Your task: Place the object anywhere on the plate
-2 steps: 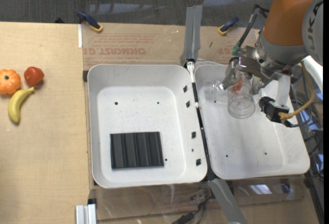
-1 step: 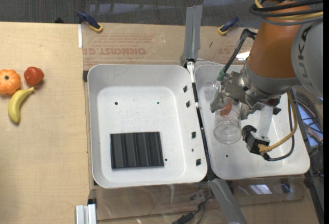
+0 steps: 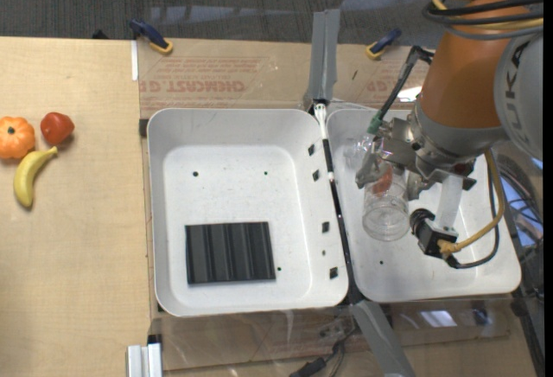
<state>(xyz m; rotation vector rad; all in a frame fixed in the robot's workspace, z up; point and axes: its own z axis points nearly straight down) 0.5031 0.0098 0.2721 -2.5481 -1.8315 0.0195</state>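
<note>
A clear glass cup [image 3: 385, 217] sits in the right bin [image 3: 484, 276], near its left wall. A small reddish patch [image 3: 381, 185] shows just above the cup's rim; I cannot tell what it is. My gripper [image 3: 378, 163] hangs low over the right bin, directly above and behind the cup, under the orange-banded wrist [image 3: 471, 64]. The view does not show whether it touches the cup. The plate [image 3: 230, 252] is a dark grey ribbed rectangle lying flat in the front left part of the left bin [image 3: 173, 150], well apart from the gripper.
A ridge with black clips [image 3: 329, 185] divides the two bins. On the wooden bench to the left lie a banana [image 3: 28, 177], an orange fruit [image 3: 14, 137] and a red fruit [image 3: 57, 128]. Yellow and black cables [image 3: 471, 237] loop beneath the wrist. Clamps [image 3: 152, 35] hold the cardboard behind.
</note>
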